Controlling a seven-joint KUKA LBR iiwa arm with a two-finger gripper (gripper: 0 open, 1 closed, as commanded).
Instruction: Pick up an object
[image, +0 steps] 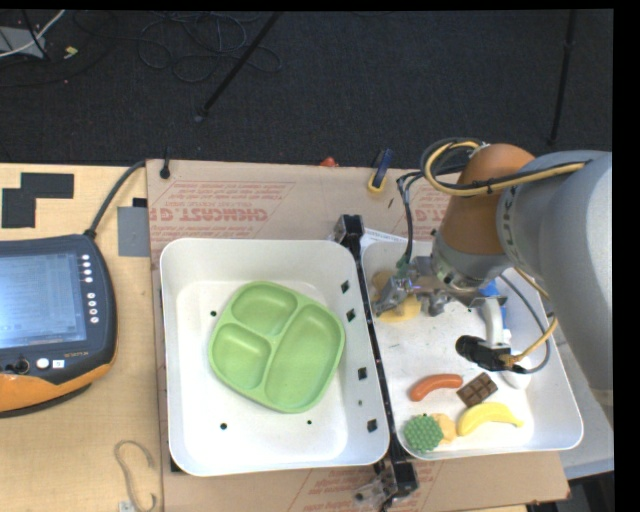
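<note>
My gripper (408, 296) is low in the far left part of the right bin (560, 440), reaching in from the right. Under it and touching or nearly touching lies a pale yellow object (403, 311), partly hidden by the gripper. Nearer the front of the same bin lie an orange sausage (437, 385), a brown chocolate piece (477, 389), a yellow banana (490, 418) and a green round bumpy object (423, 432).
The left bin (185, 300) holds a green divided plate (277, 345). A blue and white thing (492, 308) lies just right of the gripper. A handheld screen unit (50, 310) rests on the bench at far left. A black divider edge (362, 330) separates the bins.
</note>
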